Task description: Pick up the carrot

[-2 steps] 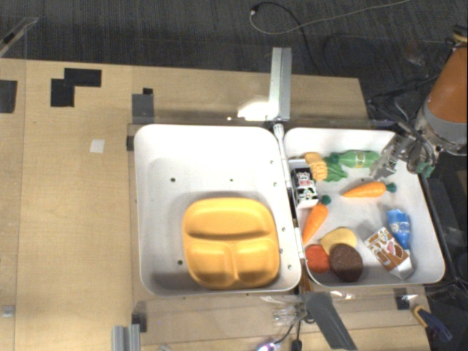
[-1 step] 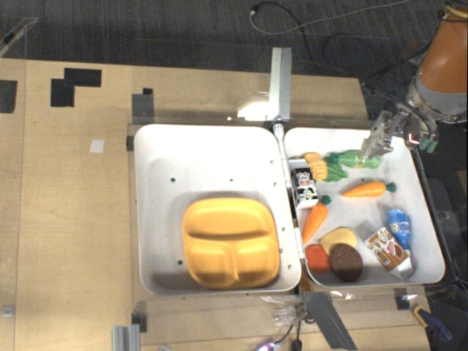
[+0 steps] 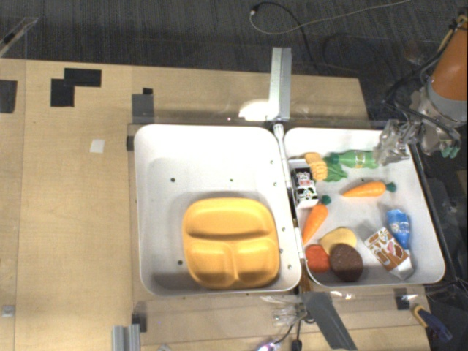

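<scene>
Two orange carrots lie in the right bin (image 3: 431,265). One carrot (image 3: 364,189) rests sideways near the middle, its green top pointing right. The other carrot (image 3: 314,221) lies slanted against the bin's left wall, tip toward the near side. My gripper (image 3: 393,145) hangs over the bin's far right corner, just right of a green bottle (image 3: 352,160) and above the sideways carrot. Nothing shows between its fingers.
The right bin also holds a corn cob (image 3: 316,166), a small printed box (image 3: 304,183), a blue bottle (image 3: 398,226), a carton (image 3: 388,251), a yellow item (image 3: 338,238), a brown ball (image 3: 347,262) and a red item (image 3: 317,257). A yellow tray (image 3: 230,241) lies in the left bin (image 3: 168,159).
</scene>
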Robot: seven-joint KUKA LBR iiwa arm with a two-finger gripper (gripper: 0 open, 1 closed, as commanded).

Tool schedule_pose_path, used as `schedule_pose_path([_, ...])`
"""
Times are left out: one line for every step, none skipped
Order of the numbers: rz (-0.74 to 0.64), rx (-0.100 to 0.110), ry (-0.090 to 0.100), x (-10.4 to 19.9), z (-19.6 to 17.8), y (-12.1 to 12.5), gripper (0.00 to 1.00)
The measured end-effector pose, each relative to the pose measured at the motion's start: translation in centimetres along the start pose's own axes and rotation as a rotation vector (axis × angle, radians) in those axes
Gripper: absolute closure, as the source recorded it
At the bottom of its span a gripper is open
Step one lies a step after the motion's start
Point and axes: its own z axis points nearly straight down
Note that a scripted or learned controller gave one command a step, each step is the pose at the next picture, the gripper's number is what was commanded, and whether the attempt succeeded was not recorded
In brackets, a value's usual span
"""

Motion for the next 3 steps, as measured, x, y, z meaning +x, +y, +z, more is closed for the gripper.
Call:
schedule_pose_path([-0.123,0.000,-0.002,-2.6,1.7,-0.1,1.00])
schedule_pose_path([-0.122,0.000,-0.002,-2.6,1.7,-0.1,0.00])
schedule_pose_path([-0.316,0.001,-0.001,3.6,10.0,0.1,0.00])
